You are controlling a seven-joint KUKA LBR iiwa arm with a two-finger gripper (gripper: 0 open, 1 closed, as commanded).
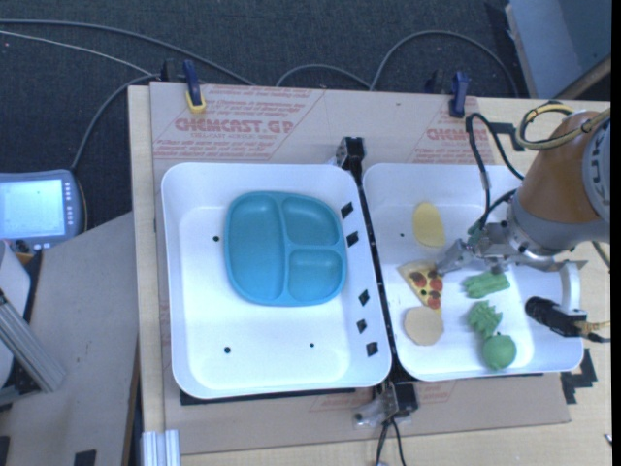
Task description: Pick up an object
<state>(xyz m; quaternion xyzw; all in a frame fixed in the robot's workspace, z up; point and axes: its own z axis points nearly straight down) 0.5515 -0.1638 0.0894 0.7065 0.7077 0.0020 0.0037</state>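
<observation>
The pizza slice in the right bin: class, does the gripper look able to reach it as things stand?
Probably yes: the gripper hovers just right of the pizza slice, whose top is uncovered; the tan cookie lies close below it.

Light: bright, even, from overhead | Shadows: soft, faint under the blue divided plate point(286, 249) | Glare: white bins point(194, 289) nearly washed out | Focus: slightly soft throughout, edges not visibly warped

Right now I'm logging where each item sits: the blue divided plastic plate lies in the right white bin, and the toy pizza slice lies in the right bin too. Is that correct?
Not quite. The camera view shows the blue divided plastic plate lying in the left white bin, not the right one. The toy pizza slice does lie in the right white bin, as you said.
</observation>
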